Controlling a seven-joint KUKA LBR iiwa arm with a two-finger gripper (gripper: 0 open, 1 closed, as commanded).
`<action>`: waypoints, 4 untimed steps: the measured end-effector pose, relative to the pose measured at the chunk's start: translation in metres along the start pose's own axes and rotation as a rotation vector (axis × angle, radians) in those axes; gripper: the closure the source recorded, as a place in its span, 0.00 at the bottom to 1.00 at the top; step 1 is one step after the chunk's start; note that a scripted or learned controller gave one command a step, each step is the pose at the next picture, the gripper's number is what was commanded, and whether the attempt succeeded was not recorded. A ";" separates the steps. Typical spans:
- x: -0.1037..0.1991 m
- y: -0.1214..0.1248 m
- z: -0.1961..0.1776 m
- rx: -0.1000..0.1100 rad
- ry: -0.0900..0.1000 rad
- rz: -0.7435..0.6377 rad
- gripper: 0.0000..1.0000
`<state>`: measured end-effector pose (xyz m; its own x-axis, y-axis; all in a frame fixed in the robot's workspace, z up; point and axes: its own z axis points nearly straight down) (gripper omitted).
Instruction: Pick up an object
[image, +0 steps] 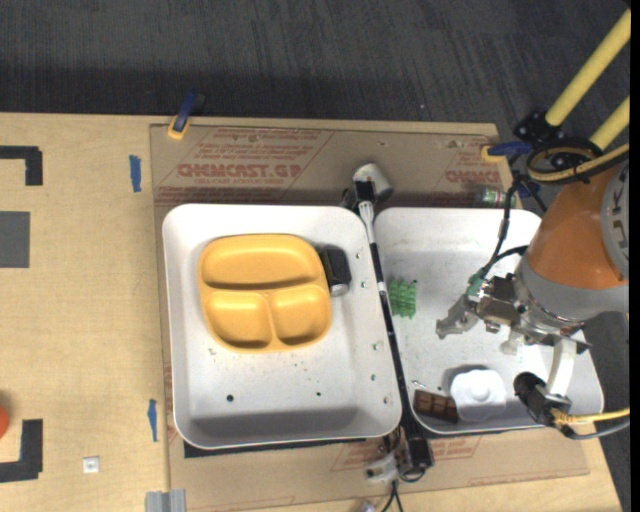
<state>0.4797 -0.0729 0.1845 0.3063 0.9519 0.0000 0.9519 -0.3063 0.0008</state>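
We're looking down on a pale wooden bench (80, 330) with black tape marks (24, 165) near its left edge and short blue tape strips (135, 172). A brown printed cardboard sheet (260, 160) lies flat on it. Beyond the far edge we see dark grey carpeted floor (300, 55). Two yellow poles (595, 62) slant across the upper right corner.

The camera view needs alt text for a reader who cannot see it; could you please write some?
A grey-and-orange arm's gripper hovers over the right bin, near a green object, white object and brown block. The left bin holds a yellow tray.
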 end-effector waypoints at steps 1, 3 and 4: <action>-0.045 0.014 0.099 0.001 0.000 -0.038 0.00; -0.043 0.014 0.089 -0.001 0.002 -0.038 0.00; -0.046 0.053 0.100 0.000 0.001 -0.209 0.00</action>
<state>0.5160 -0.1332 0.0850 0.1026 0.9947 0.0004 0.9947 -0.1026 0.0010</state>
